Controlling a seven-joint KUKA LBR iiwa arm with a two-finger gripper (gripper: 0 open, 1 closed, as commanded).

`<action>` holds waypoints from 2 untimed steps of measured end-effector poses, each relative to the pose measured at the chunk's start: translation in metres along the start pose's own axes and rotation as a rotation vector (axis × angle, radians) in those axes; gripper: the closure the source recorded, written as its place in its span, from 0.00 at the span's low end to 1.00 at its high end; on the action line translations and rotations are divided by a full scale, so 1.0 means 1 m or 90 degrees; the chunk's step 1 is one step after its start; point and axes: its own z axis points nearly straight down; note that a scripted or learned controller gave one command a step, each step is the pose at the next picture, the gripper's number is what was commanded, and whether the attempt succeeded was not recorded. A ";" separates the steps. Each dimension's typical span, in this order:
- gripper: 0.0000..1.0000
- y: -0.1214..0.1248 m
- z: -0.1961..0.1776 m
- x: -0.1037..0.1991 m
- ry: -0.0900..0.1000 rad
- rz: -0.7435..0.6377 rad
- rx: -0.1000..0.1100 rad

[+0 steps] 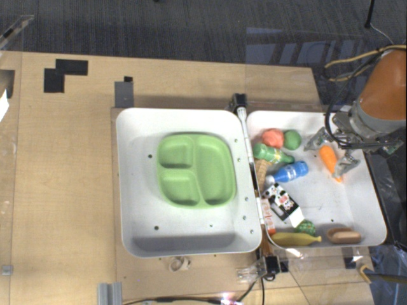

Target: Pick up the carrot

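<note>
The gripper (331, 152) pinches the orange carrot (329, 159) between its two fingers (349, 161) over the right bin (362, 205), a blue bottle (290, 171) just beside them.

From my station I take the divided plate (194, 169) as the landmark: it lies in the left bin (127, 189) on the table (63, 189). Right of the plate sits the right bin (375, 221). In it, nearest the plate, a cluster of toys (ball (273, 136), bottle (291, 171), card (283, 204)). Farther right of the plate lies the carrot (329, 159), between the jaws of the gripper (331, 152). A banana (296, 239) lies along the near wall.
</note>
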 end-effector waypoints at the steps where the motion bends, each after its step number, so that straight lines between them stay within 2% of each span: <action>1: 0.00 0.003 0.029 0.007 0.013 0.020 -0.013; 2: 1.00 0.000 0.014 0.002 0.006 0.020 -0.006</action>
